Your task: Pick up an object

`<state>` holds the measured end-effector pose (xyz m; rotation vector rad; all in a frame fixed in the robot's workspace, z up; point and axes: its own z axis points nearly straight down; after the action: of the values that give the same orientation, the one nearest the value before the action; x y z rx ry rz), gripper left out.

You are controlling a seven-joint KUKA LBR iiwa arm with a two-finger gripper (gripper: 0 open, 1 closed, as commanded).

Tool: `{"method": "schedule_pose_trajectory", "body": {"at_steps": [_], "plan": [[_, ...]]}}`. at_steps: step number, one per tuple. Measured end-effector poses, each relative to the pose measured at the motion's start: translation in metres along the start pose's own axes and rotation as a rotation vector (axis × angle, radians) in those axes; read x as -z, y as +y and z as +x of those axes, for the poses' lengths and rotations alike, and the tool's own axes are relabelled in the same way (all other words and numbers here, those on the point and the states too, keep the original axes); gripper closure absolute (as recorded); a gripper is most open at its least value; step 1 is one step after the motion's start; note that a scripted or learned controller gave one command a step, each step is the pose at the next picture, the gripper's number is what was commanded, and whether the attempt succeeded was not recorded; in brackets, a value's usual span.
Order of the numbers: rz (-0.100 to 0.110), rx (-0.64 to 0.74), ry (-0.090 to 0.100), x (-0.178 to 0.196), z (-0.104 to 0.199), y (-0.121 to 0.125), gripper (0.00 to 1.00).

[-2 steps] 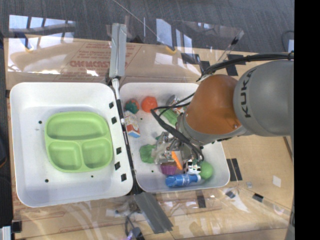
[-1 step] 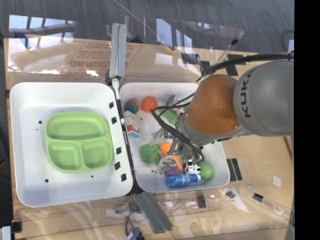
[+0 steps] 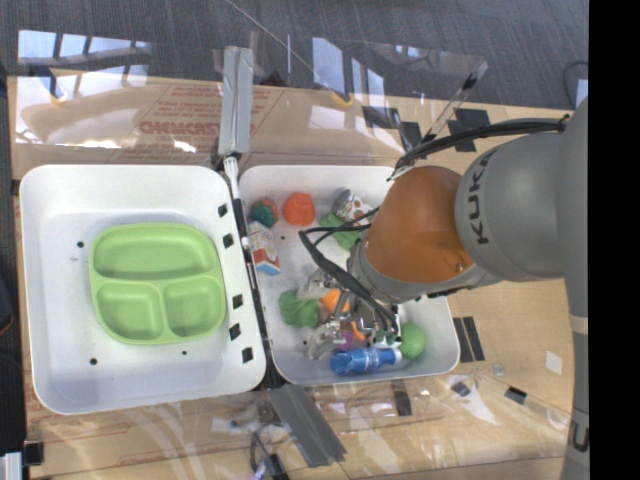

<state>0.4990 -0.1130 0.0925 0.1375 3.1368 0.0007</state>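
A grey KUKA arm with a broad orange band (image 3: 418, 230) reaches in from the right over the right-hand shallow white bin (image 3: 440, 353), its two-finger end effector (image 3: 345, 326) lowered among a jumble of small toys near the bin's front edge. Cables and the wrist crowd the fingers, and whether they are open or closed cannot be told; nothing can be seen clearly held between them.

Around the end effector lie a green rounded plastic lump (image 3: 296, 307) just to its left, a small orange piece (image 3: 331, 299) tight against the wrist, a blue cylindrical bottle lying on its side (image 3: 362, 360) along the front wall, and a green ball-like toy (image 3: 412, 342) beside the bottle's right end. Farther back in the same bin sit an orange-red round toy (image 3: 298, 208), a teal and red small toy (image 3: 264, 212) to its left, a white carton with red and blue print (image 3: 263, 249) near the left wall, and a patterned small cup-like object (image 3: 350, 206) close to the arm.

The left-hand shallow white bin (image 3: 50, 268) carries a light green three-compartment plastic tray (image 3: 157, 282), lying flat near its middle. Both bins rest side by side on the worktop (image 3: 520, 318).
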Motion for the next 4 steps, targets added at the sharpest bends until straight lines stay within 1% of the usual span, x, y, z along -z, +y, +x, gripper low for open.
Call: {"method": "schedule_pose_trajectory", "body": {"at_steps": [1,2,3,4], "plan": [[0.0,0.007,-0.005,0.011,-0.003,0.002,1.0],[0.0,0.008,-0.004,0.011,-0.003,0.002,0.0],[0.0,0.013,-0.007,0.021,-0.004,0.003,1.0],[0.0,0.014,-0.006,0.021,-0.004,0.003,0.0]]}}
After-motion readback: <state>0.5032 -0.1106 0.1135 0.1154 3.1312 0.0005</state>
